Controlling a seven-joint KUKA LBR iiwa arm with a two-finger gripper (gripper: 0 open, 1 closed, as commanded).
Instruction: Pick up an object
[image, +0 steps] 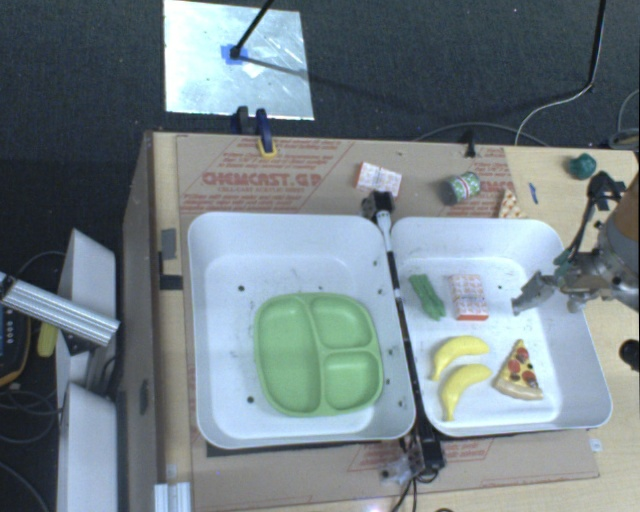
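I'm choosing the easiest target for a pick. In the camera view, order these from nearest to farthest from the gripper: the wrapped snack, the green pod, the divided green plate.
From the gripper, at the right bin's right side:
1. Wrapped snack, just to its left.
2. Green pod, further left, near the bins' divider.
3. Divided green plate, in the left bin.

Gripper (528, 296) hovers at three o'clock in the right bin (590, 385); bananas (458, 372) and pizza (520, 372) lie at five, plate (320, 352) in the left bin (215, 300).

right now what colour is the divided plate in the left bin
Light green, plain, no pattern. The plate shows best in the camera view, in the left bin.
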